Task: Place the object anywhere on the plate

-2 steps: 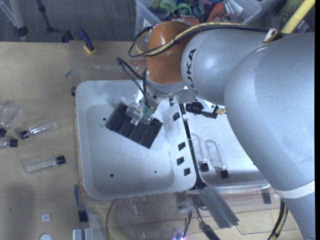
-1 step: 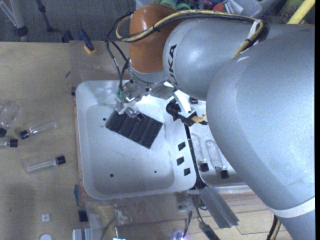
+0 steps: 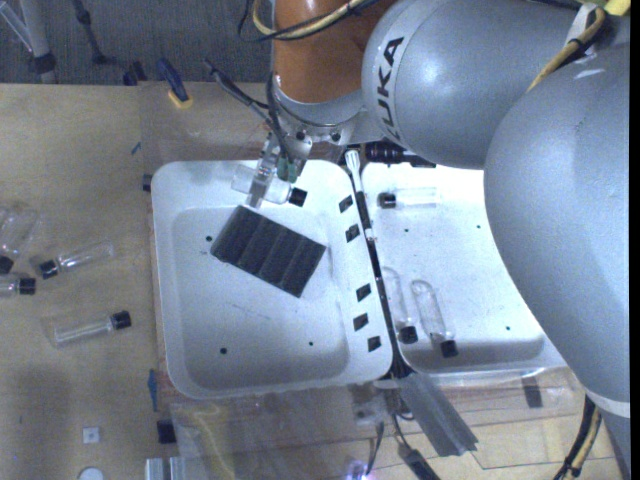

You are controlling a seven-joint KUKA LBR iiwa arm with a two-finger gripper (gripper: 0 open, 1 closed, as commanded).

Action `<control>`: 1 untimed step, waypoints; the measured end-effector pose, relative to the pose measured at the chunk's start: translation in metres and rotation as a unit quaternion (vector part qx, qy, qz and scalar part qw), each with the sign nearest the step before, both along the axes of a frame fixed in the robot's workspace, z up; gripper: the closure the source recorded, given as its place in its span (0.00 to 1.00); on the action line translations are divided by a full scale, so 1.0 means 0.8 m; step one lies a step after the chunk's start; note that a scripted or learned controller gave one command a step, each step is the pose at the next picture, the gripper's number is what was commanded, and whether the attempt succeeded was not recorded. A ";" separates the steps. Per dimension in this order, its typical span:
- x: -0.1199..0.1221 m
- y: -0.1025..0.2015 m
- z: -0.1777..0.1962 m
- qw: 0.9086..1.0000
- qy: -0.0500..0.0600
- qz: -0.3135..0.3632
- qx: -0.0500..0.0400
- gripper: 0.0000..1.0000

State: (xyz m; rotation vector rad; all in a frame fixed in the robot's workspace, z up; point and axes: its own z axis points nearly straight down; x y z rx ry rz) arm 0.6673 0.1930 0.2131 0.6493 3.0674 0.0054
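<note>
A dark ribbed rectangular plate [image 3: 268,251] lies at a slant on the floor of the left bin [image 3: 200,348]. Just above the plate's far edge, my gripper [image 3: 268,180] hangs from the orange-banded wrist. A clear vial [image 3: 247,181] with a black cap [image 3: 297,196] lies crosswise between the fingers, and the gripper is shut on it. The vial sits over the bin's back slope, slightly beyond the plate's upper corner. The arm hides the bin's far right corner.
The right bin [image 3: 500,268] holds a vial near its back wall [image 3: 410,200] and two capped vials near its front [image 3: 430,318]. Several loose vials [image 3: 80,258] lie on the wooden bench to the left. Small black tabs [image 3: 362,293] line the divider between the bins.
</note>
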 end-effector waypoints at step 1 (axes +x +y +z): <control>0.001 0.001 0.014 1.000 -0.003 0.000 0.002 1.00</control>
